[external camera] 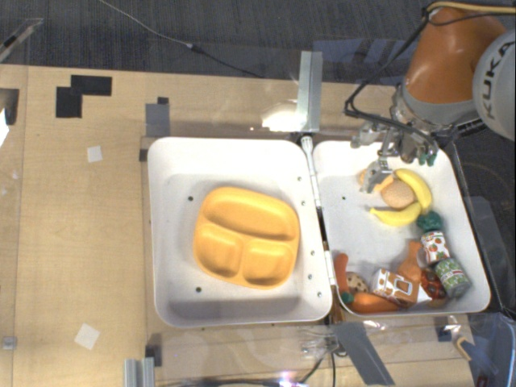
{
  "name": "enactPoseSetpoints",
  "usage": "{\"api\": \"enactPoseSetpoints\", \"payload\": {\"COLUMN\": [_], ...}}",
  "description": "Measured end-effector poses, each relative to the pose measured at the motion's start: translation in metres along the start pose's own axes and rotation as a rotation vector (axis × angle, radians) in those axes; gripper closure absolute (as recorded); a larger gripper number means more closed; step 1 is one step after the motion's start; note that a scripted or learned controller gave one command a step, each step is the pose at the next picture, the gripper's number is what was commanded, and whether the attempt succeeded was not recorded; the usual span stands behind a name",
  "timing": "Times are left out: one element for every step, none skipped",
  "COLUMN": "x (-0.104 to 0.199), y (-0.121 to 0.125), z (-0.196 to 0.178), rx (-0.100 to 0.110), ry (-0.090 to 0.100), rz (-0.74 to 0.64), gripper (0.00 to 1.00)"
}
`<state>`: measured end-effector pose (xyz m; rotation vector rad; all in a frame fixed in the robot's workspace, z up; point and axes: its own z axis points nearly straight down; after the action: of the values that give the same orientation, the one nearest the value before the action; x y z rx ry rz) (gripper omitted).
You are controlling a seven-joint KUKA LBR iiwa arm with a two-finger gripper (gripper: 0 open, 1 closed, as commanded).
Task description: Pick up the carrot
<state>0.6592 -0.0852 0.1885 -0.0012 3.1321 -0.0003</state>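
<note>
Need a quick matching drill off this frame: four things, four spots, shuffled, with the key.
Things:
1. yellow divided plate
2. banana
3. carrot
4. gripper

Places:
A. bottom edge of the right bin
B. upper part of the right bin, above the round bun
C. middle of the left bin
D. right bin, curved around the round bun's right side

Pairs: 1-C, 2-D, 3-A, 4-B
</note>
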Motion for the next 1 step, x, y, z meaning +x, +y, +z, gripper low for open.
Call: {"api": "enactPoseSetpoints", "payload": {"x": [-0.0084], "y": [-0.0383], "z": [0.0770], "rx": [-0.001], "ry": [0.009], "rz": [-0.012], "gripper": [0.00]}}
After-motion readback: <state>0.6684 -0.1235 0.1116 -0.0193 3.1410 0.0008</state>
